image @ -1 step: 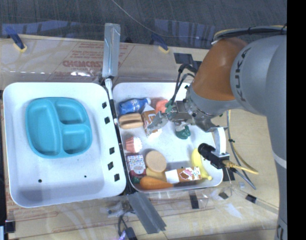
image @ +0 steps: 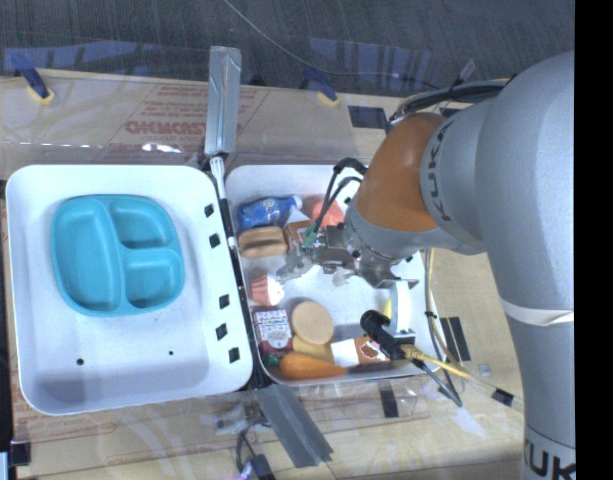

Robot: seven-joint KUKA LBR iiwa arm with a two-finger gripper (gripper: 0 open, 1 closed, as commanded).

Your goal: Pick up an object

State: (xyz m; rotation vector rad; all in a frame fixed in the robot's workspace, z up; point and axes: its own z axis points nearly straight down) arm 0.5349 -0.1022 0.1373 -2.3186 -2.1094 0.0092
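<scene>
Your gripper (image: 304, 255) hangs low over the right bin (image: 248, 183), beside the bread roll (image: 262, 240); I cannot tell its state. Come straight down on one item. The blue packet (image: 267, 211), round disc (image: 312, 322) and carrot (image: 308, 367) crowd close; the blue tray (image: 117, 251) sits well apart.

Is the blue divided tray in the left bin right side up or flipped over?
Right side up. The blue tray lies flat in the left bin, and its three compartments face up with their hollows in view.
</scene>
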